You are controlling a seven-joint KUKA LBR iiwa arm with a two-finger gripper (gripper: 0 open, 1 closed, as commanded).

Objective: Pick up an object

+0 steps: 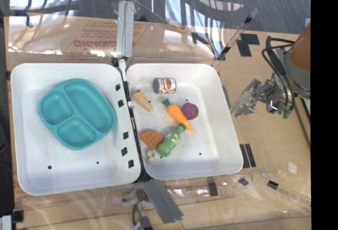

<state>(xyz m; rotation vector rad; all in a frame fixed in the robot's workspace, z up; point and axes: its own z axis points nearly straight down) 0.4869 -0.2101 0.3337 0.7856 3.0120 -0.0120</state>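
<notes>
While the gripper (244,103) hangs over the bare bench to the right of both bins, we cannot tell from its blurred grey shape whether its jaws stand open or closed, and we see nothing between them. Behind it we note the wrist with black cables looping around it, and further right the orange band (299,53) of the arm at the frame's edge.

Just left of the gripper lies the right bin (224,139), which holds all the loose objects. Nearest the gripper we find a purple round vegetable toy (190,111), touching an orange carrot toy (178,116) with a green top. Below the carrot lies a green bottle (171,141) with a yellow cap, tilted, and touching its lower end a brown waffle-like piece (150,139). A small pale item sits just below that piece; we cannot tell what it is. Toward the bin's upper part we see a small can (165,85) lying on its side, and below and left of it a tan cone (141,100) near the dividing wall.

Across that wall, the left bin (31,171) bears a teal divided plate (77,112) with three compartments, set at a slant. Clear plastic sheeting surrounds the two bins on the wooden bench (274,149).
</notes>
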